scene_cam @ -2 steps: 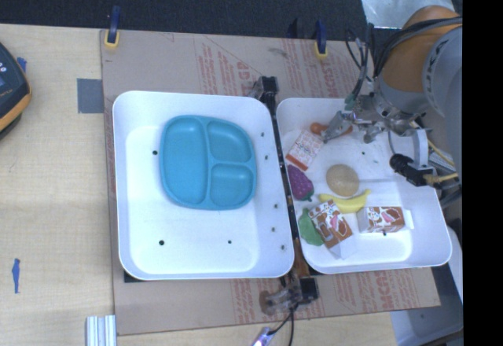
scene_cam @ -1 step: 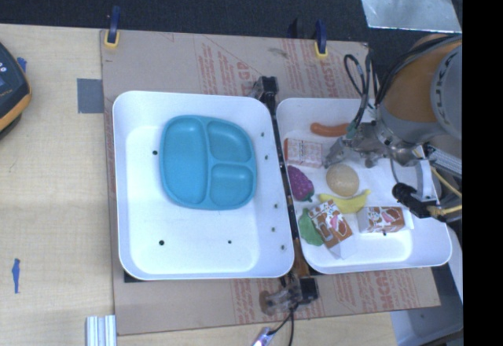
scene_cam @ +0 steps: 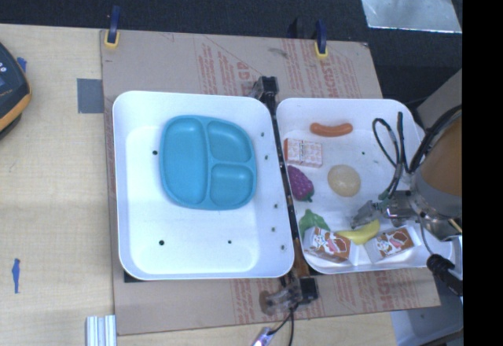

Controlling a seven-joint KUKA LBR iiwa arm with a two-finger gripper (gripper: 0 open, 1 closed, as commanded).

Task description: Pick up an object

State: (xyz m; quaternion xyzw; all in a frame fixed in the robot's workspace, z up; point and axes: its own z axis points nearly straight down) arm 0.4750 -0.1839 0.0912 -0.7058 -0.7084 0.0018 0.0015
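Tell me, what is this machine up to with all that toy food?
A robot arm reaches in from the right, and its gripper is low in the right bin, next to a yellow banana. It is trying to pick something up. Around it lie a sausage, a cream ball and purple grapes. The left bin holds a blue divided plate.

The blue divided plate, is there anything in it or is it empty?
Empty. All three compartments of the blue plate show bare blue; the toy foods lie in the right bin.
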